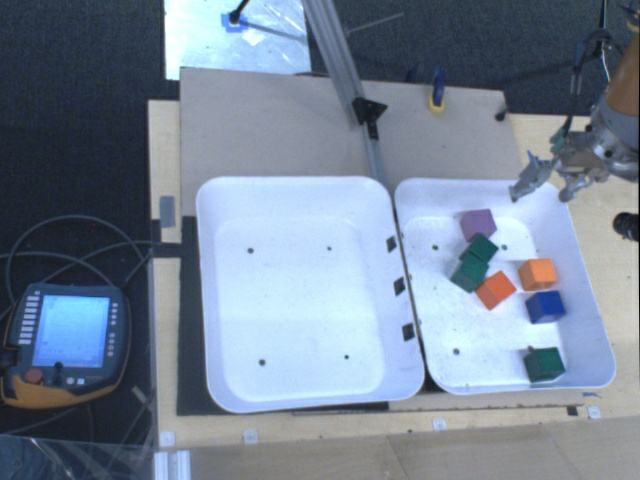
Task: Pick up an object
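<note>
Tabletop (280, 118): two white bins.
Right bin (590, 298): seven blocks.
Arm: cut off at right.
Tool (549, 181): fingers spread, holding nothing.

The arm (622, 108) runs off the right edge, so only its wrist end shows above the right bin's (580, 238) far corner. A dark thing (629, 226) at the right edge is cut off, too little to name. The two dark green blocks (474, 262) touch, their dividing line hard to make out. The handheld control pendant's (62, 346) screen text is too small to read
</note>
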{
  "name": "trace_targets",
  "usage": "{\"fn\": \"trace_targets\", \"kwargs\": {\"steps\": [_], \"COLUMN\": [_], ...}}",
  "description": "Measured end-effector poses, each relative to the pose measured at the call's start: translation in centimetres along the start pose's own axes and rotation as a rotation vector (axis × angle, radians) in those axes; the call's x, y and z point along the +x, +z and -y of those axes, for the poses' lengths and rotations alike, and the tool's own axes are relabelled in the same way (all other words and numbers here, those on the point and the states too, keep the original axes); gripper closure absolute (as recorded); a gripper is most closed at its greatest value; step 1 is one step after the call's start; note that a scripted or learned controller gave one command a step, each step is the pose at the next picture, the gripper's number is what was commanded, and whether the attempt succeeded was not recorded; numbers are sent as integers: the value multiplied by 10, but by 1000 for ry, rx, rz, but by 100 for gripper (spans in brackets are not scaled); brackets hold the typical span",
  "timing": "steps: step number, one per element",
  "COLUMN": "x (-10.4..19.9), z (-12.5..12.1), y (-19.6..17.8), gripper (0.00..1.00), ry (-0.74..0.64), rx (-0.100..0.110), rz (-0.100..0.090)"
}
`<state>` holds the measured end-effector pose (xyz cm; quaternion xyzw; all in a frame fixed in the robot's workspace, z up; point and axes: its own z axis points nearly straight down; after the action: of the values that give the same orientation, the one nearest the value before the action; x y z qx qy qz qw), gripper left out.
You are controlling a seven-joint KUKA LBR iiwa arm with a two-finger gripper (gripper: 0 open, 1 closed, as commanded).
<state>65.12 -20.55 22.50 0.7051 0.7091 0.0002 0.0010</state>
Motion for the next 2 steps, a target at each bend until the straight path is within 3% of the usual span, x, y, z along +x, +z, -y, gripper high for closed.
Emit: {"fn": "trace_targets", "kwargs": {"steps": [1, 2], "x": [0, -2], "z": [0, 9], "y": [0, 57], "gripper": [0, 0], "ry": [1, 3], "rx": [0, 4], "rz": [1, -1]}}
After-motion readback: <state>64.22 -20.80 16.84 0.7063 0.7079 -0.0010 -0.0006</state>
